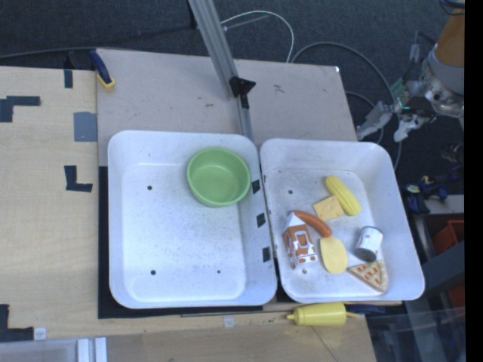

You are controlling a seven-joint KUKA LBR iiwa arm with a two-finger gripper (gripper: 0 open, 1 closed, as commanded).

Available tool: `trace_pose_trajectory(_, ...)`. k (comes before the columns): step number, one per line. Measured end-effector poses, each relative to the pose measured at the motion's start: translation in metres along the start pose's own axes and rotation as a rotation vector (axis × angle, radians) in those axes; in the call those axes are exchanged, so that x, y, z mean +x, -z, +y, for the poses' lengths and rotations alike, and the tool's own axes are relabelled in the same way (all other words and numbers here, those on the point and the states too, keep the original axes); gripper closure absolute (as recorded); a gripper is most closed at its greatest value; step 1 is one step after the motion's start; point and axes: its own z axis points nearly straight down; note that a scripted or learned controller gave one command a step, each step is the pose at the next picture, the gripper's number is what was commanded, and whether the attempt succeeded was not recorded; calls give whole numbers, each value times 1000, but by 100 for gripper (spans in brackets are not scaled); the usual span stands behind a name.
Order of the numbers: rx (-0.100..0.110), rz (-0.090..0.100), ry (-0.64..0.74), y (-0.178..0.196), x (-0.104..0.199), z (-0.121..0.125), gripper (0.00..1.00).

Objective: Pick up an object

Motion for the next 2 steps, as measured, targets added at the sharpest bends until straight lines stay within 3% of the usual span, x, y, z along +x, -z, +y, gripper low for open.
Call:
trace_pose_trajectory(1,1,0,0,0,0,0,0)
trace_pose_trajectory(2,4,1,1,-44,4,1,0)
